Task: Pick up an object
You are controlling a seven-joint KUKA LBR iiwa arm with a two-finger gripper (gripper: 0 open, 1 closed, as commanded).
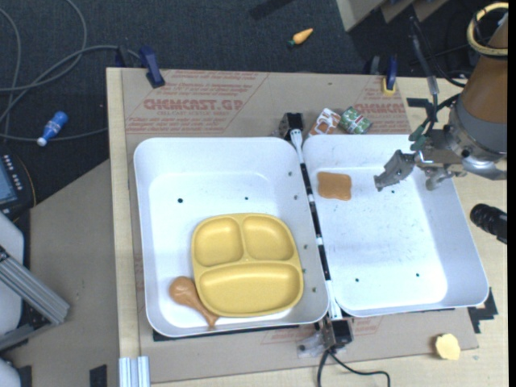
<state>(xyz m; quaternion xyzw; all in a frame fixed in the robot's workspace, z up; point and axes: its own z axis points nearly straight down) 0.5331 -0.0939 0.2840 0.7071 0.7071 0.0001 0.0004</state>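
Observation:
A flat brown slice like toast (334, 185) lies in the right bin (403, 285), near its far left corner. My gripper (414, 176) hangs over the far part of that bin, to the right of the slice and apart from it. Its two fingers (392, 173) stand spread, open, with nothing between them. In the left bin (161, 176) a yellow divided plate (246, 264) rests at the front, with a brown drumstick-shaped piece (192, 297) tucked against its left front edge.
Small green and white packets (343, 121) lie on the board behind the right bin. A yellow lump (447, 346) sits at the board's front right. A black clip (292, 124) stands where the bins meet. Cables, a blue bottle (52, 126) and an orange bit (301, 35) lie on the floor.

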